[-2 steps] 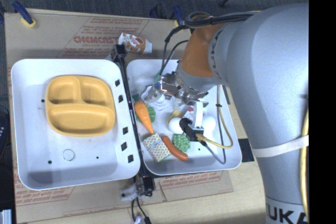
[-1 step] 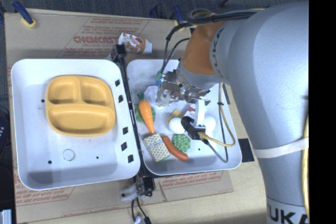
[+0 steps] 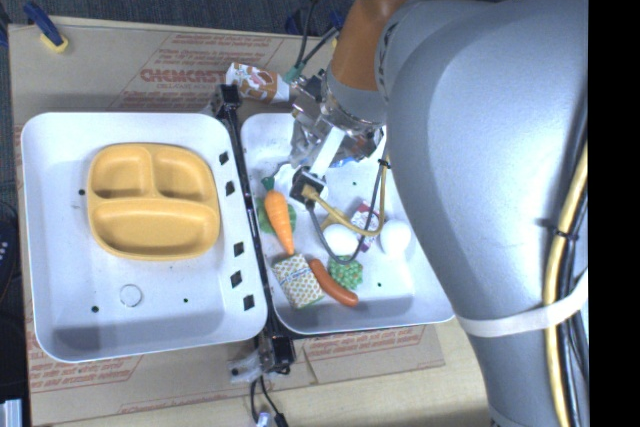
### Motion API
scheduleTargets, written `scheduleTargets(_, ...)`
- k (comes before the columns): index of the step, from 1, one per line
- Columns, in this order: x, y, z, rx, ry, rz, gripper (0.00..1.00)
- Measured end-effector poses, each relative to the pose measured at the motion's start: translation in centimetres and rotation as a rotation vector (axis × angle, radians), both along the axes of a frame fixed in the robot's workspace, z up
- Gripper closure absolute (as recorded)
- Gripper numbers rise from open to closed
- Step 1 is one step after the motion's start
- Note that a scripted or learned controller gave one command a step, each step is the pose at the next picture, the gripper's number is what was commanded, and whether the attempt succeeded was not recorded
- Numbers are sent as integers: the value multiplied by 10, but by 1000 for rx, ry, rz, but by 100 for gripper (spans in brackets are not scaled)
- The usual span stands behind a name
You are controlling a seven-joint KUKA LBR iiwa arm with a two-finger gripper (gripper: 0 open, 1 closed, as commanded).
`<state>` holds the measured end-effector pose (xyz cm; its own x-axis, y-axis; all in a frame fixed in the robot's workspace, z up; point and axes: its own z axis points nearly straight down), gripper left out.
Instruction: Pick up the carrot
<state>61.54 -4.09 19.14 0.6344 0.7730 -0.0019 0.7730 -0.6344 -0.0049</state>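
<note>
The gripper [image 3: 318, 129] hangs over the far part of the right bin [image 3: 432, 310], under the orange-banded wrist. From this slanted view we cannot tell whether it is open or closed, and we see nothing held in it. The carrot [image 3: 278, 221] lies on the bin floor, toward the near rim from the gripper and a little toward the divider. Its green top points back at the gripper and its tip points away. It is near the gripper but apart from it.

Just past the carrot's tip, farther from the gripper, sits a patterned packet [image 3: 298, 280]. Beside that lies a red-orange sausage-like piece [image 3: 333, 284], close against a green scrap [image 3: 347, 270]. A white egg [image 3: 340, 240] rests on the arm's side of the carrot, and a second egg [image 3: 397, 237] sits closer to the arm. Across the divider, well apart from the gripper, the left bin [image 3: 40, 215] holds a yellow divided plate [image 3: 155, 198].

We judge this to be the approach: the carrot is not yet grasped. The next move calls for shifting the gripper toward the divider and the near rim until it is centred over the carrot's thicker half. It should then turn to close across the carrot's width and come straight down. The divider wall runs close along the carrot's side, so there is little room there. The sausage-like piece is similar in colour, so we should not mistake it for the target.
</note>
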Motion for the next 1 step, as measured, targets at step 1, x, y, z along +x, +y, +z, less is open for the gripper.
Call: scheduleTargets(1,0,1,10,2,5,8,100)
